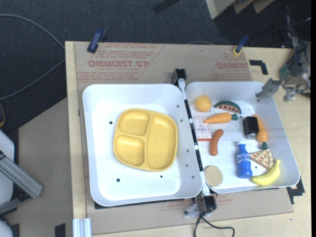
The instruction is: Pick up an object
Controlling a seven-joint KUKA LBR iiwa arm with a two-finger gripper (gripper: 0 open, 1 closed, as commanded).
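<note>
The right bin (281, 132) holds several toy foods: an orange (202, 103), a watermelon slice (228, 106), a carrot (218, 118), a sausage (216, 141), a black block (251, 125), a blue bottle (243, 159), a pizza slice (261, 157), a banana (268, 175) and a tan disc (213, 175). My gripper (277, 92) hangs over the bin's far right corner, open, with nothing between its fingers. It is apart from all the foods, up and to the right of the black block.
In the left bin (98, 112) lies a yellow divided plate (145, 138). Clamps (96, 41) hold the board at the back edge. The bins meet along a black rail (190, 127).
</note>
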